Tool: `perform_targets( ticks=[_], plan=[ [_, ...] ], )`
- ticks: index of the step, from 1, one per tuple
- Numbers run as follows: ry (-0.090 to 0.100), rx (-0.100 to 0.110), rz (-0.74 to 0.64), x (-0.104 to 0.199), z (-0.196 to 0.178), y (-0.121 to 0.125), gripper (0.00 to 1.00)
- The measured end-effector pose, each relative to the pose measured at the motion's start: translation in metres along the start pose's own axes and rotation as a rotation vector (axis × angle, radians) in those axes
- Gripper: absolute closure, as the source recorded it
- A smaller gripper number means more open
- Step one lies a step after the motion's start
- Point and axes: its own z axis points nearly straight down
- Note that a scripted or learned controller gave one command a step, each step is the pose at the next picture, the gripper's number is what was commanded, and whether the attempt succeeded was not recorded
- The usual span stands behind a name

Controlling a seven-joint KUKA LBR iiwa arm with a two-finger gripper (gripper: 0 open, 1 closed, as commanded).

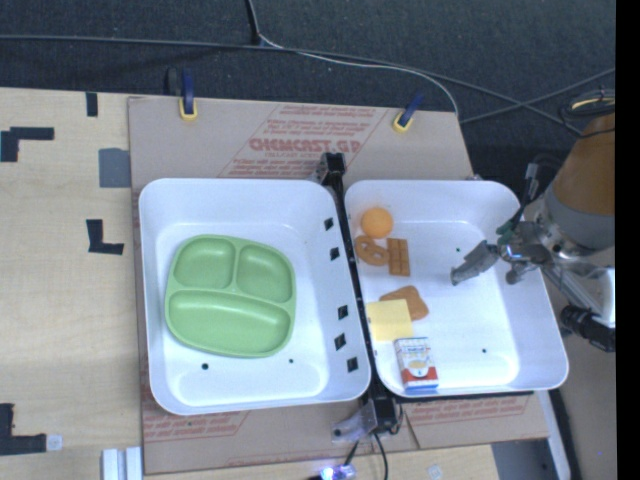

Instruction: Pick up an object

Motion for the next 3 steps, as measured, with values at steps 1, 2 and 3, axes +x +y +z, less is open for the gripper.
perform_targets(
  ticks=[1, 2, 3],
  plan=[
    [0.001, 0.004, 0.001, 0.002, 0.05, -0.006, 0.0],
    [0.0, 0.002, 0.0, -0.001, 0.097, 0.001, 0.0],
    [0.001, 0.001, -0.001, 0.0, 0.085, 0.001, 1.0]
  ],
)
